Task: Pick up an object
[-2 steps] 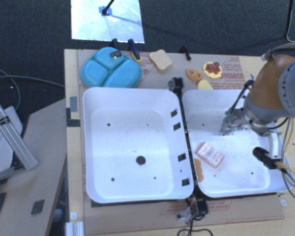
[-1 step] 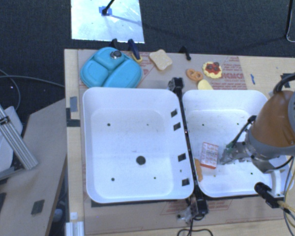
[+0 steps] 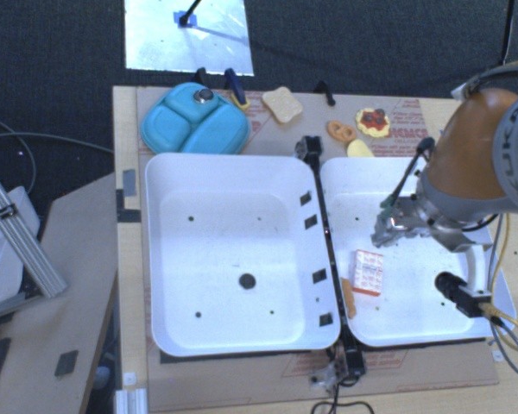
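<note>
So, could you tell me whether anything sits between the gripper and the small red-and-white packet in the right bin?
Nothing visible does. The gripper hangs just above and left of the packet, with bare bin floor between them.

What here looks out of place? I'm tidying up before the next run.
Several toys sit outside the bins, on the board behind them: a blue tray, toast slice, pretzel and small pizza. The right bin holds a red-and-white packet.
</note>
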Robot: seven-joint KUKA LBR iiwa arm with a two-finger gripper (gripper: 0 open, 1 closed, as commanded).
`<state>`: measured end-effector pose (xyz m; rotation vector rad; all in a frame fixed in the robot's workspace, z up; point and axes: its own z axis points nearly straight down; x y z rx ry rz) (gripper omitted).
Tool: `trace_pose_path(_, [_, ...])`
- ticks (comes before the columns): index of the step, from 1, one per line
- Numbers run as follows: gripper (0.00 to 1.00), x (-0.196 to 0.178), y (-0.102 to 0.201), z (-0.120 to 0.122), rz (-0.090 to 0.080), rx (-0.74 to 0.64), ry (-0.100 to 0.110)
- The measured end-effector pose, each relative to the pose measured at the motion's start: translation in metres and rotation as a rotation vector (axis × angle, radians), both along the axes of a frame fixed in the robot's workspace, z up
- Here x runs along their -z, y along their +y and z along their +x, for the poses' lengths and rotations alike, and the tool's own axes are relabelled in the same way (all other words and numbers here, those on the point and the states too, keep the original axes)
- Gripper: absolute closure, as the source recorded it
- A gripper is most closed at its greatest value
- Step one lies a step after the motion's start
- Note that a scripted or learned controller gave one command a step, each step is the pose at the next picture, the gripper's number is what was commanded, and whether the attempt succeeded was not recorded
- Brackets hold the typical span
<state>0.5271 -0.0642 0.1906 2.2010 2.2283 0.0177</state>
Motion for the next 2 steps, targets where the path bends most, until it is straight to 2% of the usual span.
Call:
trace_pose_path(1, [1.00,0.006,0.071,0.015,0.001,0.001,0.011])
trace_pose_path(2, [1.00,-0.054,0.106,0.038,0.001,0.003,0.006])
